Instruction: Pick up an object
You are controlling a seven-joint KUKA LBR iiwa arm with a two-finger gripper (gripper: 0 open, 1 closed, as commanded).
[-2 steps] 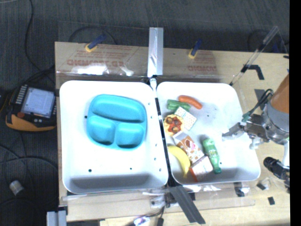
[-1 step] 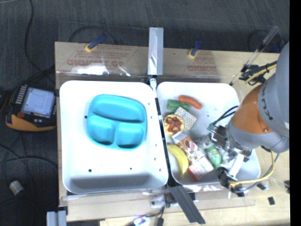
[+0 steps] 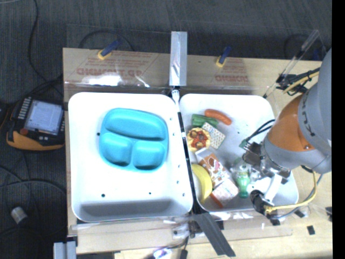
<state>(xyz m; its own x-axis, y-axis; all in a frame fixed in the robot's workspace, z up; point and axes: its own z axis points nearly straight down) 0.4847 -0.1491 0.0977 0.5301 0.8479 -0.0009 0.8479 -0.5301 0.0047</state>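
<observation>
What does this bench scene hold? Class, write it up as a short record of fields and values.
left bin: holds a blue divided tray
right bin: holds a banana, a hot dog, a pizza slice, a green bottle and small cartons
arm: reaches in from the right
gripper: low over the green bottle; grasp unclear
</observation>
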